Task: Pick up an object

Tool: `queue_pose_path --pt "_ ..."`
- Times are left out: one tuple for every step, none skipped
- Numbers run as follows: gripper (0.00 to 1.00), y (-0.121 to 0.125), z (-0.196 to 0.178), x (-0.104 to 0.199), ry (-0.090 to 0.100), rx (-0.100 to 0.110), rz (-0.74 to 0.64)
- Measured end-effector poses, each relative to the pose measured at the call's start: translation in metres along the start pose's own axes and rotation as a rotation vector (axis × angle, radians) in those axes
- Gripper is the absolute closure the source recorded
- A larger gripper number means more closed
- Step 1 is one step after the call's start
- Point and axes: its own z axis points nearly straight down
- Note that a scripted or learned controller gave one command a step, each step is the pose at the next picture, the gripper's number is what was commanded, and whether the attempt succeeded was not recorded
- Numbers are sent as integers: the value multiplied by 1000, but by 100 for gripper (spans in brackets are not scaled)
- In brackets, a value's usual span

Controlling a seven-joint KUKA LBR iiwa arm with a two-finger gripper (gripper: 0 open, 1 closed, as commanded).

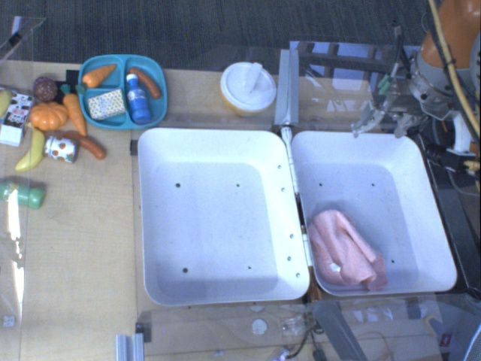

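Pink cloth (346,250) crumpled at the lower middle of the right bin (409,164), left bin (218,156) alongside, gripper (385,119) poised at upper right over the bin's far rim, jaws spread, nothing grasped, well apart from the cloth

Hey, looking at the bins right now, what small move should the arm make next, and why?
Probably bring the gripper forward and down toward the pink cloth. The gripper sits over the far edge of the right bin, while the cloth, the one thing lying in that bin, rests in a heap near the front left corner, well apart from it.
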Motion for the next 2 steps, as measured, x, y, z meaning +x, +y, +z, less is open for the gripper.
queue_pose_path --pt "0 -90 163 -11 1 -1 48" --pt "0 -122 167 33 -3 -14 -133"
